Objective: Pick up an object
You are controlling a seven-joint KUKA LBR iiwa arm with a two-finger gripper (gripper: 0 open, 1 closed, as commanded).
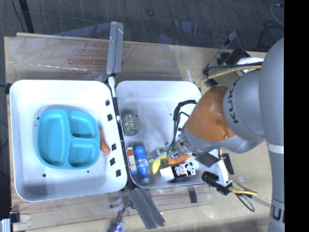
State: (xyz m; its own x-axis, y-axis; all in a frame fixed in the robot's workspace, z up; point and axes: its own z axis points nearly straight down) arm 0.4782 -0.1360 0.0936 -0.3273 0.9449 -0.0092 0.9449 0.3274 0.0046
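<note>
The right bin (154, 95) holds a small clear jar with green contents (129, 123), a blue bottle (141, 161), a thin red item (130, 159), a yellow piece (155, 166), an orange carrot-like piece (177, 159) and a white and black box (182, 171). My gripper (169, 152) is low in this bin's front part, right above the yellow and orange pieces. The orange wrist band (207, 117) and the grey arm hide most of it. Nothing visibly hangs from it.
A blue divided tray (67, 138) lies in the left bin (29, 178), with an orange piece (103, 141) beside its right edge. A metal divider bar (113, 52) stands between the bins. The arm covers the right bin's right side.
</note>
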